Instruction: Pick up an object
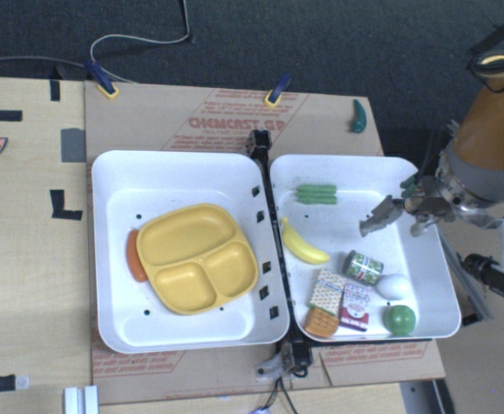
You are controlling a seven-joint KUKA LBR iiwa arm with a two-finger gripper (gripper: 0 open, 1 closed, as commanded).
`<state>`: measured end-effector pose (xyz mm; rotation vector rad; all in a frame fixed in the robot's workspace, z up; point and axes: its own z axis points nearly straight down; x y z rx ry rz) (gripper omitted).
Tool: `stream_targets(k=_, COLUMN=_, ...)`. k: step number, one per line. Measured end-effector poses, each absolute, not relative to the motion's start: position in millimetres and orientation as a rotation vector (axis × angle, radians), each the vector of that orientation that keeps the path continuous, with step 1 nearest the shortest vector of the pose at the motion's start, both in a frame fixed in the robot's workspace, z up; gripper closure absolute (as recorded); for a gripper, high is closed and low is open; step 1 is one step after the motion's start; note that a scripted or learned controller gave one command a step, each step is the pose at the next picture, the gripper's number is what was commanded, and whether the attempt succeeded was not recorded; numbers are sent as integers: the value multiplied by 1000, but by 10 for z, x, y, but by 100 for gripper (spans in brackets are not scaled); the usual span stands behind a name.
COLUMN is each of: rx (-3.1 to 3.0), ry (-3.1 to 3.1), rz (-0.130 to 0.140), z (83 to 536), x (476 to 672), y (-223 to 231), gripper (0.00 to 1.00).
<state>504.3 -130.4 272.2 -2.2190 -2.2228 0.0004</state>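
My gripper (400, 222) hangs over the right part of the right bin (425, 175), open, with nothing between its fingers. One finger (377, 219) points down and left toward the bin's floor. Just below it lie a small green-labelled can (363, 266) and a white egg (393, 286). A yellow banana (302, 244) lies to the left of the gripper, and a bunch of green beans (316, 194) sits at the far side of the bin.
At the right bin's near edge are a green lime (400, 319), a red-and-white carton (354, 305), a checkered box (326, 290) and a waffle (319, 323). The left bin (114, 309) holds a yellow divided plate (198, 255) and an orange sausage (135, 255).
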Motion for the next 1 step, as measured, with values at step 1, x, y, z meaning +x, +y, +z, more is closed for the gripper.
stream_targets(k=1, rx=-2217, ry=-2219, rz=4, z=1434, x=5084, y=-1146, gripper=0)
